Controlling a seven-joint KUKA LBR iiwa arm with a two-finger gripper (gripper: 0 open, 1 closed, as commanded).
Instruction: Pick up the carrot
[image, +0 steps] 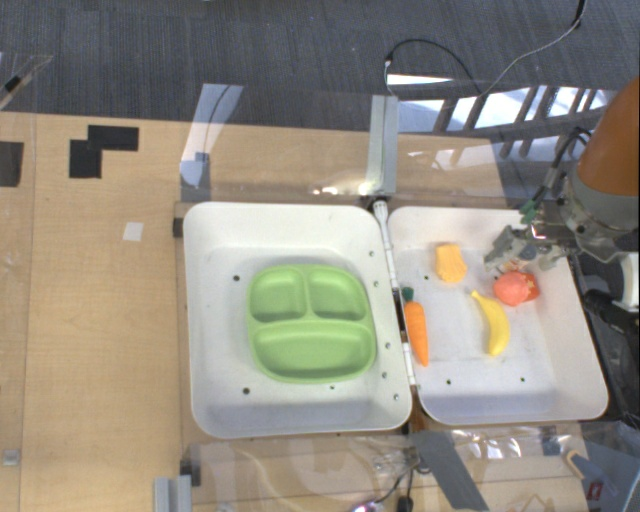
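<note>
Pick not yet made: carrot (417, 334) lying untouched at right bin's (560, 400) left edge, centre frame; gripper (524, 250) at upper right, above red fruit (515, 288), clasp impossible to tell.

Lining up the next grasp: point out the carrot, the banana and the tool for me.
carrot (417, 333): camera view, middle of its orange body.
banana (493, 324): camera view, middle of its curve.
tool (522, 255): camera view, midway between its fingertips, above the red fruit.
</note>
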